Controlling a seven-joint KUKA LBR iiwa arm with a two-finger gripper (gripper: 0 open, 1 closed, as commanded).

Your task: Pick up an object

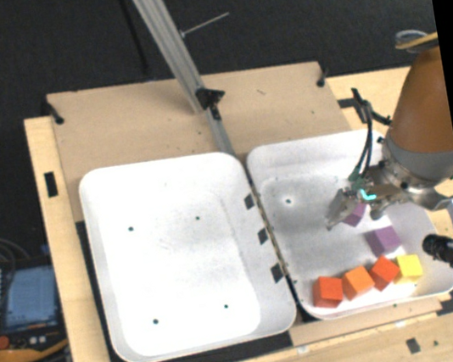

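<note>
I am looking at matt, faintly speckled white plastic in the two bins (178, 253), pale bare wood in the bench (272, 91) beneath them, a dull ribbed metal rail (168, 39) slanting above, and smooth, matt-faced coloured blocks (359, 281).

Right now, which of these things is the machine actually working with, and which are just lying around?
In the job:
claw, over the right bin
purple block at the claw
purple block, orange blocks, red block, yellow block

Lying about:
left bin
blue-screened handset
</note>
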